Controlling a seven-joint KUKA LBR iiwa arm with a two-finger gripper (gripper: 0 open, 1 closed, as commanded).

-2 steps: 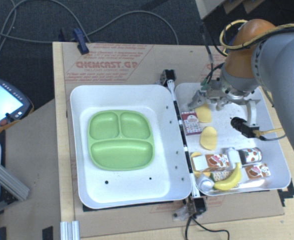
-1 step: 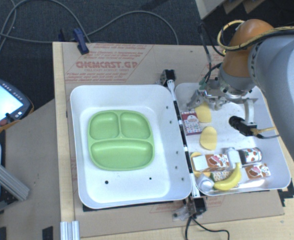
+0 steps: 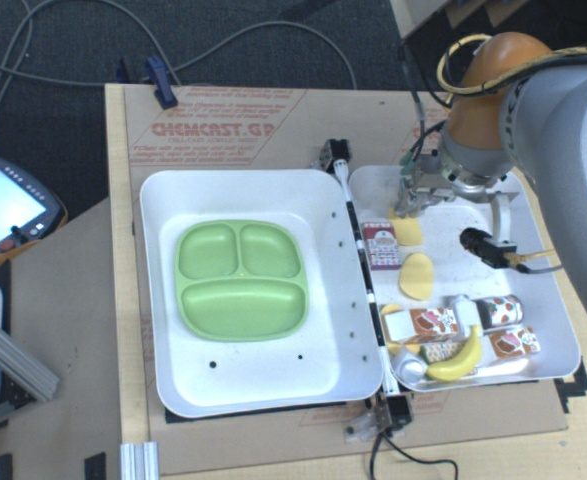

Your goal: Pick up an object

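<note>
My gripper (image 3: 410,204) hangs low over the far left part of the right bin (image 3: 558,340). Its tip is just above a small yellow block (image 3: 408,232), very close to it or touching it. A pale yellow rounded piece (image 3: 417,276) lies just in front of the block. A red and white packet (image 3: 380,246) rests against the bin's left wall. Near the front lie a banana (image 3: 456,359), several small red and white packets (image 3: 434,321) and a silver can (image 3: 409,370).
The left bin (image 3: 163,203) holds a green divided plate (image 3: 241,279). A black divider rail (image 3: 359,258) runs between the bins. The grey arm with its orange band (image 3: 493,88) reaches in from the upper right.
</note>
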